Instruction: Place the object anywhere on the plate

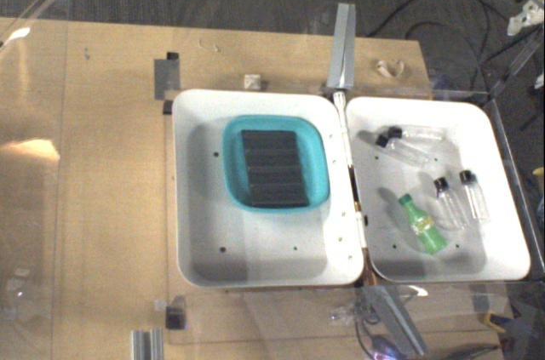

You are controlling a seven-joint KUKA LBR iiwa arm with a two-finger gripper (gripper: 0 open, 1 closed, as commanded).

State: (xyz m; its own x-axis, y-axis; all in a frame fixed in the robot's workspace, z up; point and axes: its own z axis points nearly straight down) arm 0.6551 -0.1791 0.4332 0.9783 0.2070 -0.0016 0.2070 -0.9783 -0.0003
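The gripper's state could not be told. A teal rounded-square plate [275, 163] with a dark ribbed centre sat in the left shallow white bin [200, 256]. The right shallow white bin [502, 260] held the candidates: a green plastic bottle [422, 225] lying diagonally, its cap toward the upper left, plus three clear black-capped vials [409, 142]. The plate lay directly left of them, across the divider between the bins. Both bins rested on a pale wooden worktop [85, 180], with open bin floor around the plate.
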